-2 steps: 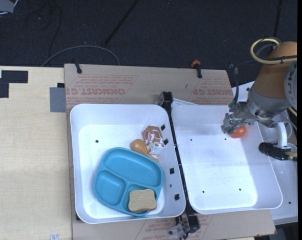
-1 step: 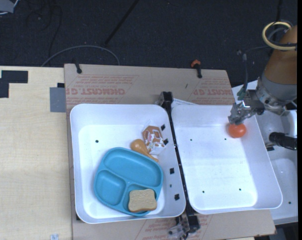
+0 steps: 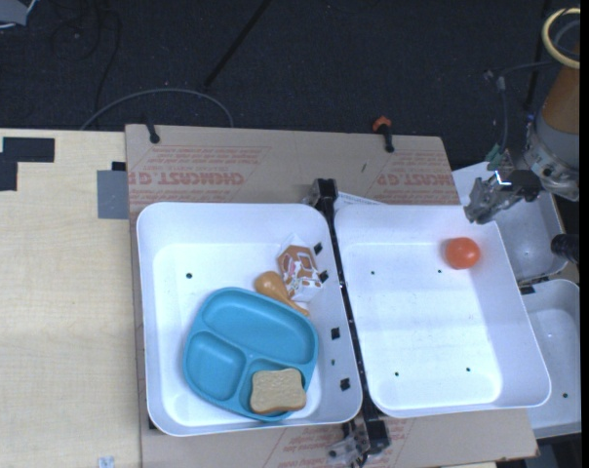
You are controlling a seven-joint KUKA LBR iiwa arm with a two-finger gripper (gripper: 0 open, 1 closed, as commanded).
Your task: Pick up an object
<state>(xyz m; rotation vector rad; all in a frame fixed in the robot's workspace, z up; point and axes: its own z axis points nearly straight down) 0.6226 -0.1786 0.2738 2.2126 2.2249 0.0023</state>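
We see the arm [image 3: 564, 86] cut off by the right edge above its gripper [image 3: 482, 206], whose fingers are too small and dark to make out. The plate [image 3: 248, 351] hides part of the orange piece [image 3: 275, 288], far left of the fingers.
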